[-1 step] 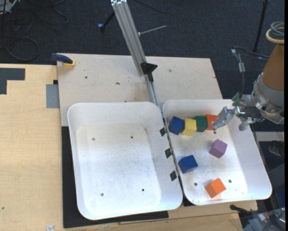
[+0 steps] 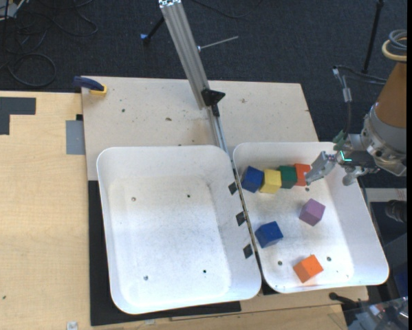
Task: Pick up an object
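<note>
The pincer point(image 2: 334, 170) sits at the right of the frame, over the upper right part of the right bin point(image 2: 371, 249). Its 2 fingers stand apart, 1 reaching left toward the row of blocks and the other pointing down by the bin's right rim, and nothing lies between them. The left finger's tip is just beside the small orange-red block point(image 2: 302, 173), though contact cannot be told from this angle.

That block ends a row of 4 lying along the upper part of the right bin: a blue cube point(image 2: 252, 179) at the left, then a yellow cube point(image 2: 270, 181), a green cube point(image 2: 287, 175), and the orange-red one at the right. They sit touching or nearly touching one another. All look like small, plain, solid-coloured cubes with matte faces.

Below the pincer, near the middle right of the same bin, lies a purple cube point(image 2: 311, 212), turned at a slant and apart from the rest. Farther left and lower sits a second blue cube point(image 2: 268, 234), close to the edge shared with the other bin. An orange cube point(image 2: 307, 268) rests toward the bottom of the bin, well apart from the row.

The left bin point(image 2: 116, 184) fills the lower middle of the frame, white with faint grey scuffing and a few dark specks on its floor. Between the 2 bins run small black clips. Above them, a slanted metal rail point(image 2: 188, 50) rises toward the top of the frame from the pale bench point(image 2: 150, 108).
</note>
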Available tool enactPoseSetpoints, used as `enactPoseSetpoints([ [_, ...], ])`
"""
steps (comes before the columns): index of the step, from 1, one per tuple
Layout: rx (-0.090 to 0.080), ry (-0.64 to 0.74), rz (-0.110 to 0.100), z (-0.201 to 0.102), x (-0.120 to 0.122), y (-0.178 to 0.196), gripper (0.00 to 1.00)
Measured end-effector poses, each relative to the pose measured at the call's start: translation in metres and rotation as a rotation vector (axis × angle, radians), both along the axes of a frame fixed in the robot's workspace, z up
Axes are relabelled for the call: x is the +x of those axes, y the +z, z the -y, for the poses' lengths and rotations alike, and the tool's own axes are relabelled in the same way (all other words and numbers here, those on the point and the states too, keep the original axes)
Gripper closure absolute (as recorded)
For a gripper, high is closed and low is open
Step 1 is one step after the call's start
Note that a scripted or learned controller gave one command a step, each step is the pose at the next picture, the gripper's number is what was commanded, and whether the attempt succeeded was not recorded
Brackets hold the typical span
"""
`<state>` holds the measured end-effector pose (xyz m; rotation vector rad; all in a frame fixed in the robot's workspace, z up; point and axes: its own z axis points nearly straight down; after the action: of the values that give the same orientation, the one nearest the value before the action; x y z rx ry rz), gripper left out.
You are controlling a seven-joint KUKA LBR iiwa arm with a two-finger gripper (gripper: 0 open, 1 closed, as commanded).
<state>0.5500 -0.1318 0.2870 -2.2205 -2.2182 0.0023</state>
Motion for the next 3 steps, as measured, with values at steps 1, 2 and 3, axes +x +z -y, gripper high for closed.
enactPoseSetpoints([
  [1, 0.001, 0.001, -0.007, -0.002, 0.000, -0.065, 0.00],
  [2, 0.001, 0.000, -0.005, -0.005, 0.007, -0.112, 0.00],
  [3, -0.006, -0.002, 0.008, 0.001, 0.012, -0.168, 0.00],
])
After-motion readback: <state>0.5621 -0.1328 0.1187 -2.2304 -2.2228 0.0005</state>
